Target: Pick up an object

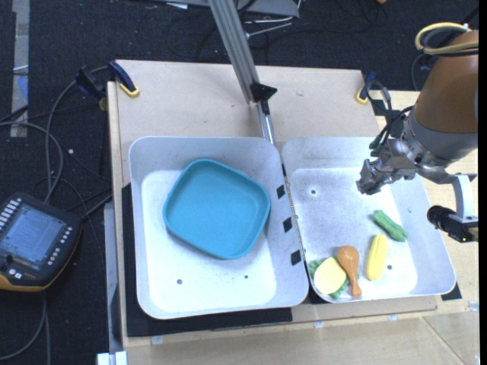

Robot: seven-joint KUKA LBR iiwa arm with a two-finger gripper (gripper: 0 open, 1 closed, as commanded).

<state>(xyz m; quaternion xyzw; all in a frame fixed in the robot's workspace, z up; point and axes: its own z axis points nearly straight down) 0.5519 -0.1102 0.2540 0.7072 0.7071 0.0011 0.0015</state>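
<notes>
While over right bin point(426, 204), arm point(445, 97), green toy point(389, 225) nearby

Tan bench point(198, 101) carries two shallow white bins, touching at the middle. Left bin point(152, 280), right bin point(319, 158). Orange-tipped clamps grip the far edge: one at far-left corner point(122, 78), one at far-right corner point(368, 90).

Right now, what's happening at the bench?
The KUKA arm reaches in from the right, its pincer over the upper part of the right bin, nothing visibly held. A green piece, a yellow corn-like piece, an orange-brown drumstick shape and a yellow-green piece lie near that bin's front. The left bin holds a blue plate.
</notes>
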